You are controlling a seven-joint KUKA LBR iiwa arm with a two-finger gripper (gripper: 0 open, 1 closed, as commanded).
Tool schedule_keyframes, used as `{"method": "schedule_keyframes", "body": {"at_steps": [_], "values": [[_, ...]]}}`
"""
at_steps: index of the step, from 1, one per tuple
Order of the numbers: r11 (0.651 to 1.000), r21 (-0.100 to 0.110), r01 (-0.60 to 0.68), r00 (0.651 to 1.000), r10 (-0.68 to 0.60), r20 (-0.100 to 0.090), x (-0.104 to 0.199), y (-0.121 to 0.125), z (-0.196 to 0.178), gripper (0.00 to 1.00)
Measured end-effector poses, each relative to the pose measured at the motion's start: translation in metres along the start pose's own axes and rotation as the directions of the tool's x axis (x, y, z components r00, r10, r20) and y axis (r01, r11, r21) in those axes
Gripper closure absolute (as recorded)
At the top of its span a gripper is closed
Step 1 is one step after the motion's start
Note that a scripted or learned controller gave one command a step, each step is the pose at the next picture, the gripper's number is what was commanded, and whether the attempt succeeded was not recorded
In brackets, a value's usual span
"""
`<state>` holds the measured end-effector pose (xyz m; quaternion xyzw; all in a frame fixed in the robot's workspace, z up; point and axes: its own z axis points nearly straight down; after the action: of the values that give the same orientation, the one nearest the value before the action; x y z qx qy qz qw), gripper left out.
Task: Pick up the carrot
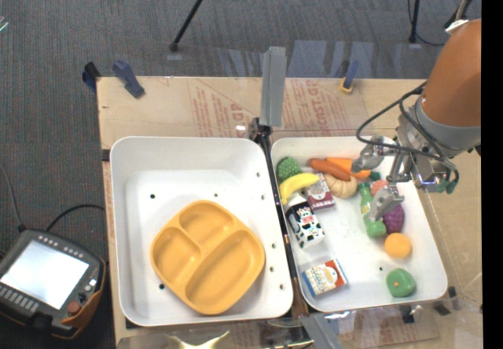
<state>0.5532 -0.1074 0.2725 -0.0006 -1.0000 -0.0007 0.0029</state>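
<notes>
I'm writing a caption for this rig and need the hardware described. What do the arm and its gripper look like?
The arm is bulky and rounded, with a broad orange section above a grey wrist. Black cables loop out from the wrist at its left side. The gripper is small and metallic, silver-grey, with two slim fingers on a cluttered bracket of grey and dark parts. No lettering can be made out on it.
</notes>
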Motion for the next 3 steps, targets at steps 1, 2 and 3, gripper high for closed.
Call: {"method": "schedule_keyframes", "body": {"at_steps": [1, 2, 3], "values": [[0.998, -0.006, 0.064, 0.998, -0.064, -0.013, -0.001, -0.074, 0.144, 0.0], [0.986, -0.002, -0.167, 0.986, 0.167, 0.001, -0.044, -0.061, 0.172, 0.0], [0.993, -0.002, -0.116, 0.993, 0.116, 0.0, 0.022, -0.106, 0.188, 0.0]]}}
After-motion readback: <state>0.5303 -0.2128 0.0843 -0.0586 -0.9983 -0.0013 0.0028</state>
